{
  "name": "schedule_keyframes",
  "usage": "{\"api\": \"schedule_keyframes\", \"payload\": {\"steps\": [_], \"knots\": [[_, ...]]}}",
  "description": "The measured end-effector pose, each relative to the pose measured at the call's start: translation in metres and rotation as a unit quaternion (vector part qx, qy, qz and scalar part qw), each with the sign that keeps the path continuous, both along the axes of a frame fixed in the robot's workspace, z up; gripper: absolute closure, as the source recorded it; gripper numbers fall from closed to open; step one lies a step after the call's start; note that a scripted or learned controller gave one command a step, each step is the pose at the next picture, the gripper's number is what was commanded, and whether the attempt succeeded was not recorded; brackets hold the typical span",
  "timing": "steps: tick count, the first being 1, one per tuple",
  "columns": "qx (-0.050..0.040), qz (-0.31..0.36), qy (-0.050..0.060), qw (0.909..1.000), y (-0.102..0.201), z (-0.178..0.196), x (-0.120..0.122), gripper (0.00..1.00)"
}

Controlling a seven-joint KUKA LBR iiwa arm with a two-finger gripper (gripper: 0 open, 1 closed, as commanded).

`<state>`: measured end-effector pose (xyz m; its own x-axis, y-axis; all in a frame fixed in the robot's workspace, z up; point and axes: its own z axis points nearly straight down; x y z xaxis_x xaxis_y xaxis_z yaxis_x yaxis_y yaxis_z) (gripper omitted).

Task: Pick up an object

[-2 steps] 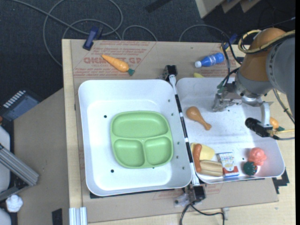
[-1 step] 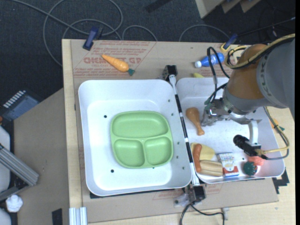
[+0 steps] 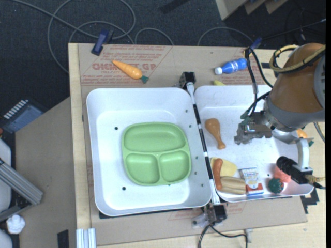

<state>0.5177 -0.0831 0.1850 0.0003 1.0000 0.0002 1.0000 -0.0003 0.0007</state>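
My gripper (image 3: 251,132) hangs over the middle of the right bin (image 3: 230,98), pointing down, with nothing visibly held. A tan chicken drumstick (image 3: 214,132) lies just left of it, apart from it. Along that bin's front edge lie a red sausage (image 3: 217,167), a yellow cheese piece (image 3: 228,168), a bread roll (image 3: 232,185), a small carton (image 3: 251,179) and a red fruit with a green top (image 3: 276,184). A small orange item (image 3: 301,134) peeks out behind the arm.
The left bin (image 3: 103,138) holds a green divided plate (image 3: 155,153). On the bench behind the bins lie a toy carrot (image 3: 129,69), a blue bottle (image 3: 231,66) and a blue clip (image 3: 101,42). A black clamp (image 3: 187,78) joins the bins.
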Motion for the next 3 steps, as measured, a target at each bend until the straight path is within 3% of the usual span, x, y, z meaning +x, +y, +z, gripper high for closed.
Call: {"api": "schedule_keyframes", "payload": {"steps": [1, 2, 3], "knots": [[0.0, 0.0, 0.001, 1.0, 0.0, -0.001, 0.0, 0.0], [-0.0003, 0.0, 0.0, 1.0, -0.023, -0.101, 0.046, 0.0], [-0.0012, 0.0, -0.001, 1.0, -0.091, -0.062, 0.068, 0.0]]}}
